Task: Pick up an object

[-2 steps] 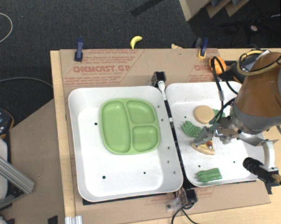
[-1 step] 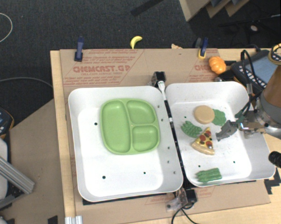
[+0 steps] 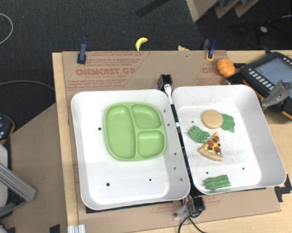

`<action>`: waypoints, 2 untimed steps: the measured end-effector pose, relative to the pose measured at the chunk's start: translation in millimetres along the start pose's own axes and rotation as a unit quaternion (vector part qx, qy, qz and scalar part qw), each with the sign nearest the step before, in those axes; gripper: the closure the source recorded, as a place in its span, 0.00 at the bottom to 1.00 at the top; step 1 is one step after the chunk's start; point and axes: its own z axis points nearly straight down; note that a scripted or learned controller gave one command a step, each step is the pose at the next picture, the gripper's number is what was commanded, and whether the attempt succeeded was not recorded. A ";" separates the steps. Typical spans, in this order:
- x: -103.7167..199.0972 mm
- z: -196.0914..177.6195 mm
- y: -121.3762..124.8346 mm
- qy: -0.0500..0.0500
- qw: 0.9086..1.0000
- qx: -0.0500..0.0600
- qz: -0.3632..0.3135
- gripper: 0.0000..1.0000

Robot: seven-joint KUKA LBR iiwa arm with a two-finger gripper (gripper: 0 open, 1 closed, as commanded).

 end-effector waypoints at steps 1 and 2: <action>-65.4 149.1 -7.8 0.004 1.000 0.018 0.004 0.00; 70.2 213.5 -6.8 0.007 1.000 0.015 -0.006 0.00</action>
